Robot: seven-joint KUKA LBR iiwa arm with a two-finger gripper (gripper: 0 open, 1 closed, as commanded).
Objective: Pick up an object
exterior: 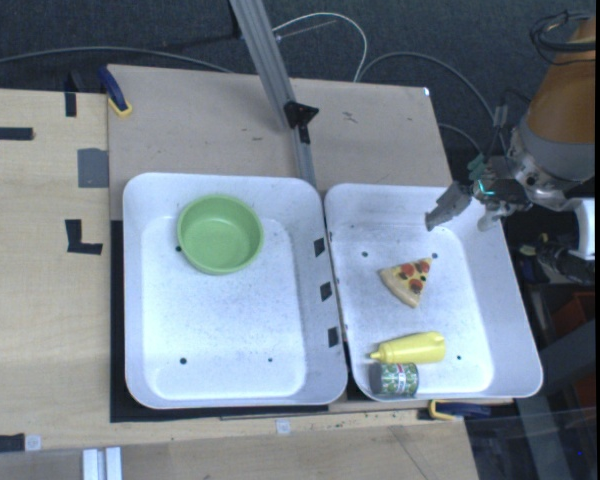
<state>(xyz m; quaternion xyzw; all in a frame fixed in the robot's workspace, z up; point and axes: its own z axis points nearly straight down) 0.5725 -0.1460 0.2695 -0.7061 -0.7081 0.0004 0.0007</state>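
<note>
Two bins: we saw the left bin [150, 348] and the right bin [500, 318] side by side.
Arm [565, 108]: it reached in from the right.
Green bowl [220, 233]: it stood in the left bin.
Gripper [464, 211]: above the right bin's far right corner; we saw its fingers spread apart, with nothing between them.
Yellow bottle [410, 348]: lying near the front.
Pizza slice [407, 280]: mid-bin.
Small can [394, 379]: at the front rim.

Green bowl [219, 233]; yellow bottle [410, 348]; pizza slice [407, 280], tan with red spots; can [394, 379], apparently green-labelled; white, speckled bins [230, 368].
</note>
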